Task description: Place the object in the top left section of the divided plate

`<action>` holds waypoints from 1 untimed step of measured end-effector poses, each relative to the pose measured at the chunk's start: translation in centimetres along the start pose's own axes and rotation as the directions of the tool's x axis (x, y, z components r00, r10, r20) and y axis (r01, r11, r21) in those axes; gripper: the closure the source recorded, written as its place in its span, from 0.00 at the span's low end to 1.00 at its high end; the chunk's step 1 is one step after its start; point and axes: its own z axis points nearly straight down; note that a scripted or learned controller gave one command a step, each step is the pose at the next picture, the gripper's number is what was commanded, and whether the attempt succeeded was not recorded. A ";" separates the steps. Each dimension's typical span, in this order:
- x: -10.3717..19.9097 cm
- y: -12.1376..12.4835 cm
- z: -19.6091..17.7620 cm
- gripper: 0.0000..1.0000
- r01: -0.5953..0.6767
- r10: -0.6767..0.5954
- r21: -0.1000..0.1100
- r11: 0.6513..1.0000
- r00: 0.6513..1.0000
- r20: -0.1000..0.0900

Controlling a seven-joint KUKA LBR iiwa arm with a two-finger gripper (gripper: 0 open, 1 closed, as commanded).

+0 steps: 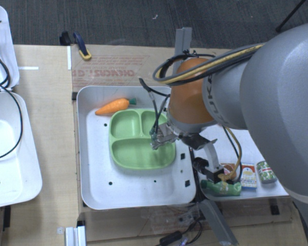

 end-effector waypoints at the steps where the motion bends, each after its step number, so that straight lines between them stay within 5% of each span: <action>1: 4.2 5.8 -5.7 1.00 0.070 -0.070 0.014 0.997 0.998 -0.005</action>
